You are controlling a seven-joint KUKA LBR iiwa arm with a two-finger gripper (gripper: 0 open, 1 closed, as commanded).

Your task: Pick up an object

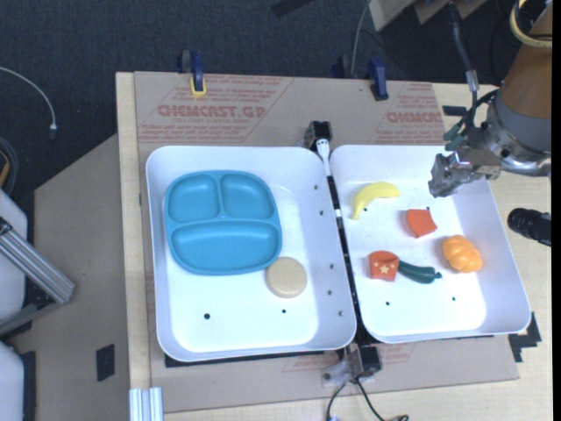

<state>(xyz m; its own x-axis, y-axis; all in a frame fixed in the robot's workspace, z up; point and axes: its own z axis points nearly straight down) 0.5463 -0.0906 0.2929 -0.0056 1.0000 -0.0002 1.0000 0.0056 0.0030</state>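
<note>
Pick not yet begun; nothing lifted.
My gripper [445, 182] hovers, finger state unclear to me; orange block [421, 223] lies just below-left.

the right bin [500, 314] holds five small things. a yellow banana [373, 196] lies near the bin's upper left, curved, its tip pointing down and left. to its right and a little lower sits a red-orange block [421, 223], tilted slightly. below the banana rests a red piece [384, 266] with a small yellow mark on its face. touching its right side lies a dark green pepper-like thing [419, 273], stretched out sideways. an orange, lumpy, pumpkin-like thing [462, 253] sits just right of it, near the bin's right wall.
</note>
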